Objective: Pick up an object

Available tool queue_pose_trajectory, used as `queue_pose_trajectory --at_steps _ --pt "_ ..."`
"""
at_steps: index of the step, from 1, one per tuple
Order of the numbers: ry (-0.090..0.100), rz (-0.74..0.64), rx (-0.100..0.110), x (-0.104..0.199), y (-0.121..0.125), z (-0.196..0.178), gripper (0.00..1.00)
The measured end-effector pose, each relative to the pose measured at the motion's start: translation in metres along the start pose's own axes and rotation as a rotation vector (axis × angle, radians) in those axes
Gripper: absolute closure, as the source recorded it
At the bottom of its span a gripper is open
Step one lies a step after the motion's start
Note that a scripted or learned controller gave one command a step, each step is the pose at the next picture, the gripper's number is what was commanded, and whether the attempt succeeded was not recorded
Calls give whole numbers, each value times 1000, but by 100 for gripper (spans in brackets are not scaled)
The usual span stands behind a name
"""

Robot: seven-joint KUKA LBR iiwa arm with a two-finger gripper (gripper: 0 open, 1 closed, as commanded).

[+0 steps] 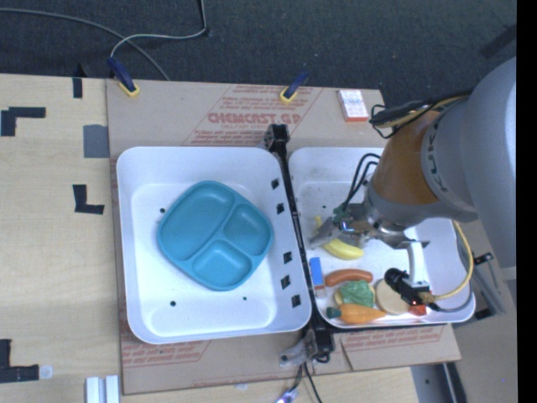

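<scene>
**Hand low over the toy food in the right bin**

I have the arm reaching in from the right, bent down into the right bin. The hand sits low beside the yellow banana, near the bin's left wall. Whether it is spread or pressed together I cannot tell from this angle, and I see nothing between its tips, so I count nothing as held.

The candidates crowd the near end of that bin: the banana, a blue stick against the divider, a red sausage, a green leafy piece, an orange carrot and a round tan slice. I judge the banana the likeliest target, since it lies closest to the hand.

The left bin carries a blue divided plate, well apart from the work. Clutter makes a clean grasp doubtful; neighbours could get nudged.
</scene>
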State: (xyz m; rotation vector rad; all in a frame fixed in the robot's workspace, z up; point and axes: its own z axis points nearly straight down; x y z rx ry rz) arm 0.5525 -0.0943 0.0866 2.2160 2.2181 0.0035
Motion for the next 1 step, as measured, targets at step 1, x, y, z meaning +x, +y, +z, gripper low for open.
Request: queue_pose_trajectory --at_steps 1 --pt "0 0 0 0 0 -9 100"
